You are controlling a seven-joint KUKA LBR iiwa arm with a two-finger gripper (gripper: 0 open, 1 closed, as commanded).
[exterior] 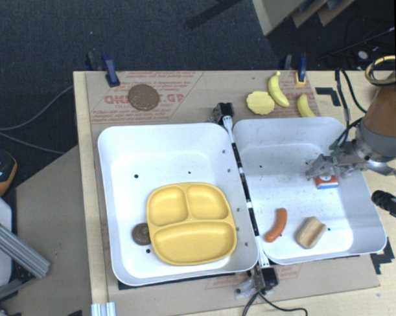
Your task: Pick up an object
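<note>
Two white bins sit side by side on the bench. Lowest in the frame, the left bin carries a yellow divided plate with a brown round piece touching its left edge. Low in the right bin lie a sausage and a tan block. Higher up, the gripper hangs over a small red, white and blue object; whether it grips it cannot be told. Beyond the bins lie two bananas and a yellow slice.
</note>
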